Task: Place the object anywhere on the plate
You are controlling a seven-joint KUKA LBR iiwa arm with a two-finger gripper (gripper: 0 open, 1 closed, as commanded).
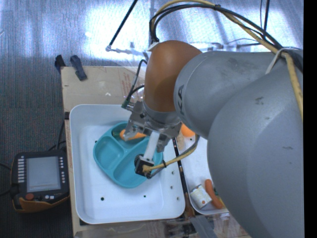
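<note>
Note the orange object (133, 135) at the far compartment of the teal divided plate (111, 158), toward the far side of the left bin (79, 133), right under the jaws and so probably brought there for set-down. Cannot tell whether the jaws are wide, narrow or holding it, hidden beneath the wrist (163, 83). No legible brand, label or writing.

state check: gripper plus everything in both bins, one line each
gripper: low over the teal plate, at the orange object; grasp unclear
orange object: at the plate's far compartment, partly hidden by the gripper
teal plate: flat, right way up, in the left bin
white cup: in the right bin, orientation unclear
orange stick: lying beside the white cup
</note>
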